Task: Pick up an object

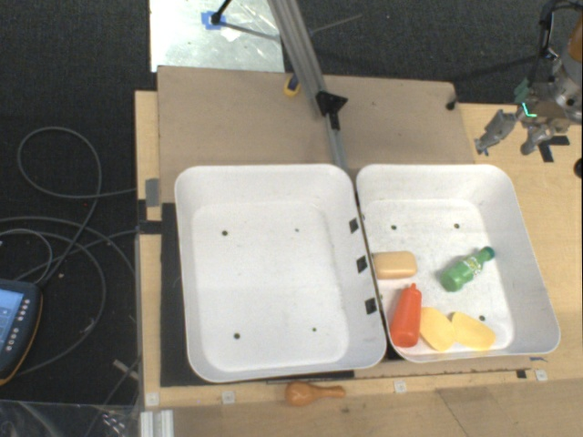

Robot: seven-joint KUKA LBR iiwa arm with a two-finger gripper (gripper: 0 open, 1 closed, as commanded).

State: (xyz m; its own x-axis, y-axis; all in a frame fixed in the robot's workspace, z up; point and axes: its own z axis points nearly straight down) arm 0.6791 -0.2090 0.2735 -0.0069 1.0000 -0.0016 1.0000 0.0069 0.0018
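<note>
Bench (pixel 401 116), brown board top, carries two white bins side by side. Left bin (pixel 196 271) fills the middle, around 8 o'clock from frame centre. Right bin (pixel 524 235) at 4 o'clock holds all the items, bunched in its near half. Grey pole (pixel 305 57) slants down from 12 o'clock, ends between the bins' far corners. Gripper (pixel 521 137) at 2 o'clock, up off the bench past the right bin's far right corner, fingers spread apart, nothing between them. Red bottle (pixel 406 315) lies at the bin's 7 o'clock, touching the yellow pieces (pixel 455 330) just to its 3 o'clock. Green bottle (pixel 465 269) lies tilted at 1 o'clock from those, apart. Tan block (pixel 393 264) sits at 12 o'clock from the red bottle, near the bin's left wall. Orange-brown pear-shaped thing (pixel 310 391) lies on the bench edge at 6 o'clock, outside both bins.
</note>
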